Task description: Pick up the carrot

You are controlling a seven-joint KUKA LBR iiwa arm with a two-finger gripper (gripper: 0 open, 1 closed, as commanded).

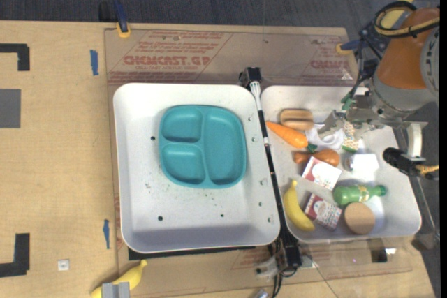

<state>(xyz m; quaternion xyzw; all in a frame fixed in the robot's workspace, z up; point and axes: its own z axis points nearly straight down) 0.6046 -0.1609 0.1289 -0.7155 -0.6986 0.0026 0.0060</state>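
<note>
the carrot lies in the right bin, near its upper left, tip toward the divider, just below a hot dog bun. the gripper hangs over the bin's upper middle — whether it is wide or narrow, i cannot tell. a teal divided plate sits in the left bin.

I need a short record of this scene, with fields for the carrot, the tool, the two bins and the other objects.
carrot: carrot lies in the right bin, near its left wall, orange, tip pointing left
tool: tool hangs over the right bin, to the right of the carrot
left bin: left bin holds a teal divided plate
right bin contents: hot dog, banana, green bottle, small boxes
carrot held: no, it rests in the bin
</note>
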